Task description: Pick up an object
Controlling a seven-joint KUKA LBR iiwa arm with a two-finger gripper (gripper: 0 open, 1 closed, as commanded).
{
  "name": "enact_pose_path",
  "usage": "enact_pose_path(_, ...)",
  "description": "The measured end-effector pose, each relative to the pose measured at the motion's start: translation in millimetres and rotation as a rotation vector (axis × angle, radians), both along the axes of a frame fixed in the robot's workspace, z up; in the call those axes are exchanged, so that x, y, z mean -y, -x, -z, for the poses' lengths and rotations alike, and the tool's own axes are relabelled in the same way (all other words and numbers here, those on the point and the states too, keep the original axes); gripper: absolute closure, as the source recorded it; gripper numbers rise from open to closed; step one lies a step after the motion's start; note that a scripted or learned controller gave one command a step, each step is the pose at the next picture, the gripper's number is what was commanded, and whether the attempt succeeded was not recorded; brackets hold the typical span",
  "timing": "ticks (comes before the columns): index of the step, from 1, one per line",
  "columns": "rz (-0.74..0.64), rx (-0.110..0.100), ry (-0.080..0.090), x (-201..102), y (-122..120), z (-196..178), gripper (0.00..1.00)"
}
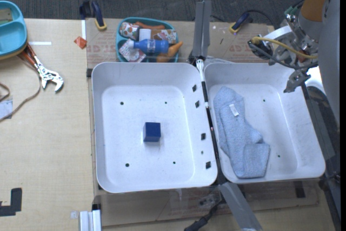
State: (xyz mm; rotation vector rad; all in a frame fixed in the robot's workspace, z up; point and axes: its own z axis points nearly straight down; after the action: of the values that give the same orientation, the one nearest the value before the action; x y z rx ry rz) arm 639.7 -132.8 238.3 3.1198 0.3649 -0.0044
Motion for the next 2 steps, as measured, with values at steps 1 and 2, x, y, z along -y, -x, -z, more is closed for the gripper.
enact_pose_path(1,-0.106,0.000,0.000,-30,34,-80,0.00)
enact_pose_path(2,0.036,-0.004,-0.001,12,57,15,0.00)
